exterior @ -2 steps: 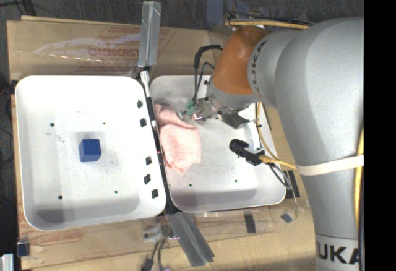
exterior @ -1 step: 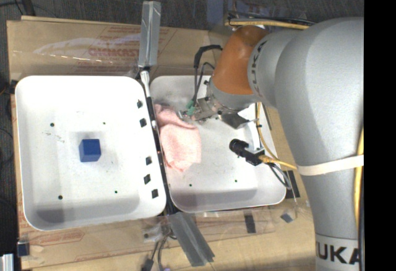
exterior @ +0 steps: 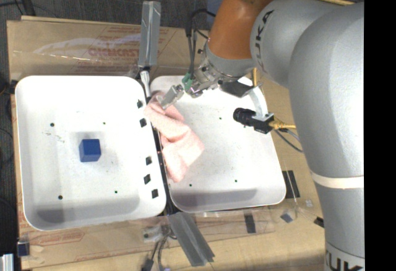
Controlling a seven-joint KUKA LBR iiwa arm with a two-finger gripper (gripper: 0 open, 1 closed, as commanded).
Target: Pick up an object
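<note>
A: Cloth point(exterior: 176, 140), pink, lies crumpled in right bin point(exterior: 247, 164), against its left wall.
B: Gripper point(exterior: 166, 98)?
A: At the cloth's upper corner, touching it. Fingers open or closed: cannot tell, too small and blurred.
B: Other items?
A: Blue cube point(exterior: 90, 150) in left bin point(exterior: 37, 109), well apart from the cloth.

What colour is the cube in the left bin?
Blue; the cube shows in the camera view.

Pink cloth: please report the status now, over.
Gripper low at pink cloth's top corner, right bin. No lift seen. Blue cube alone in left bin.
</note>
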